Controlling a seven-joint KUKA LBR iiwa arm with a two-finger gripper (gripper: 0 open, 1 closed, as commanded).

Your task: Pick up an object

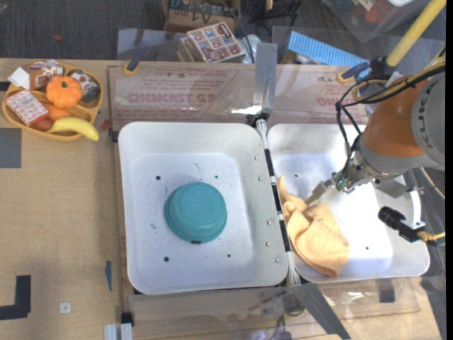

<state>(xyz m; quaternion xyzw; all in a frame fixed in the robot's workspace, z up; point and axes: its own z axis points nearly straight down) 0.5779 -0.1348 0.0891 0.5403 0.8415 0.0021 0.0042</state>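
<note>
- Crumpled yellow-orange cloth: lies in the right shallow white bin, bunched against its left wall and reaching toward the front edge.
- Two-finger gripper: slants down from the right, its tip at the cloth's upper edge; touching or just above cannot be told, nor can the state of the gripper.
- Grey arm with orange band: enters over the right bin's far right side, black cables looping beside it.
- Teal round plastic bowl: upside down, near the middle of the left shallow white bin, well apart from the gripper.
- Yellow dish of toy food: on the tabletop at the far left, holding an orange pumpkin and a yellow banana.
</note>
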